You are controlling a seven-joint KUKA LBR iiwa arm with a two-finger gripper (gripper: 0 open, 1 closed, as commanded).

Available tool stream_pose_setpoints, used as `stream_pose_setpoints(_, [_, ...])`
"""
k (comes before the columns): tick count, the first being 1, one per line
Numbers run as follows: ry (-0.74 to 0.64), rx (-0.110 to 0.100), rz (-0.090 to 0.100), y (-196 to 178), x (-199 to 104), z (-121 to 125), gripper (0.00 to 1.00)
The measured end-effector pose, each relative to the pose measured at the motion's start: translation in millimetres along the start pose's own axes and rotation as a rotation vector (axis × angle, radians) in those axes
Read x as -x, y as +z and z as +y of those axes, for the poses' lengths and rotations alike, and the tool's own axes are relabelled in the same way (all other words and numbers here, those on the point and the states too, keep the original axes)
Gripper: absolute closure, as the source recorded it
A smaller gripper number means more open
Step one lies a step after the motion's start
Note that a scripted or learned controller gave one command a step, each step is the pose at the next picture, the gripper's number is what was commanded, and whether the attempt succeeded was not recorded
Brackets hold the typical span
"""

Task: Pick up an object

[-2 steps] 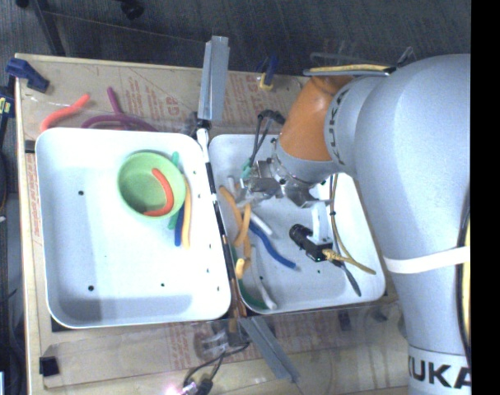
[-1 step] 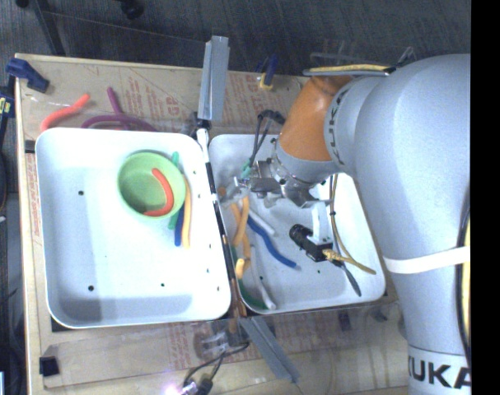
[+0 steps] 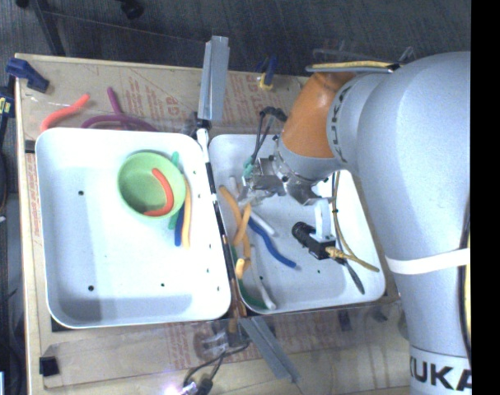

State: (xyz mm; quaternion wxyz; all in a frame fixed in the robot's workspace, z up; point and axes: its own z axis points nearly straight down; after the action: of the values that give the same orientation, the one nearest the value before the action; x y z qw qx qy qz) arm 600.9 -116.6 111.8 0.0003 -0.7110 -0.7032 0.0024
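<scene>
Grey arm [image 3: 414, 188] over right bin [image 3: 361, 290], hiding much of it; gripper [image 3: 262, 179] state unclear.

Both bins, left [image 3: 85, 253] and right [image 3: 315, 290], look like smooth white plastic, slightly glossy. Green bowl [image 3: 142, 183] is matt plastic. Worktop [image 3: 151, 85] is raw plywood or board, dull, printed red marks. Arm [image 3: 414, 155] casing is smooth grey, satin sheen; orange band [image 3: 311, 122] glossy. Gripper [image 3: 262, 179] parts look bare metal, shiny. Blue tool [image 3: 274, 249] handles look rubbery. Floor [image 3: 233, 6] is dark rough carpet.
</scene>
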Motion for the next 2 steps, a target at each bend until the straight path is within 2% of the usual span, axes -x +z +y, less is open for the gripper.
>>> stream_pose_setpoints(1, [-0.001,0.0,-0.001,0,0,0,0.0])
stream_pose_setpoints(2, [-0.002,0.0,0.001,20,1,-26,0.0])
